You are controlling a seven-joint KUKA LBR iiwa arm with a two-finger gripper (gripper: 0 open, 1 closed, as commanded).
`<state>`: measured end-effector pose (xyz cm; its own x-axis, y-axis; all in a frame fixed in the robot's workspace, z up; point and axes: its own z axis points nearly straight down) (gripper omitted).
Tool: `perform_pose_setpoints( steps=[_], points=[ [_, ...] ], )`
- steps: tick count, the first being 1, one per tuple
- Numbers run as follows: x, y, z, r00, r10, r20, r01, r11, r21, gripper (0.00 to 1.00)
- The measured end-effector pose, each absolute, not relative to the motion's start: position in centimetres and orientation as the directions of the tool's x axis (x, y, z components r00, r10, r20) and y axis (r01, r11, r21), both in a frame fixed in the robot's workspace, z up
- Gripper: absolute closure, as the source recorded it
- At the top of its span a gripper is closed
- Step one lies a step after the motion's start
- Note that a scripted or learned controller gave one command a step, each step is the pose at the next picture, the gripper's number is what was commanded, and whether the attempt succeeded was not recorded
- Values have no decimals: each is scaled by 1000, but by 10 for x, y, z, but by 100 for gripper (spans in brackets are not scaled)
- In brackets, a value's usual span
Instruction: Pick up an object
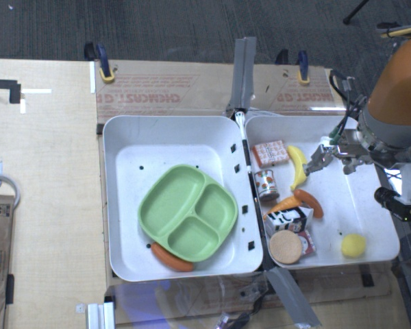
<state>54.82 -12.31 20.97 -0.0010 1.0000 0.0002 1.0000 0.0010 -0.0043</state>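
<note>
Partly, my view is blocked: the sausage (171, 258) hides under the green plate (188, 212) in the left bin (116, 204), and the packets under the round lid (285, 247) are hard to read. My arm (396, 94) leans in from the right over the right bin (370, 252). My tool (322, 157) hangs beside the banana (299, 165), fingers apart, gripping nothing. A carrot (303, 199) and lemon (353, 245) lie nearby.

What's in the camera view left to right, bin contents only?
green divided plate → small can → banana → yellow ball. The end effector hangs right of the banana.
</note>
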Motion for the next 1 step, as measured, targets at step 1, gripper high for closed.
perform_pose_setpoints(
  steps=[1],
  points=[
    [594, -117, 97, -186, 982, 0, 982, 186, -2, 0]
  ],
)
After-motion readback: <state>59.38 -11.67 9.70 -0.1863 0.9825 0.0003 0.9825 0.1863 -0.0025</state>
